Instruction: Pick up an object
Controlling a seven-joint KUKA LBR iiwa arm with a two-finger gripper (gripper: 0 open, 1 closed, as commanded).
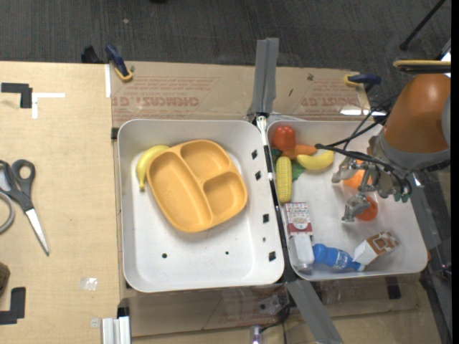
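Orange-red round item (367, 209), likely a toy fruit, lies in the right bin (409, 264) directly under the tool (356, 201).

Judged light, rigid and smooth, it may roll or slip; take hold across its widest middle. Whether the tool is open or closed cannot be determined. Nearby in the same bin: a small carton (379, 246), a blue bottle (336, 257), a corn cob (284, 178) and a yellow banana (315, 161). A yellow divided plate (195, 185) occupies the left bin (143, 264).
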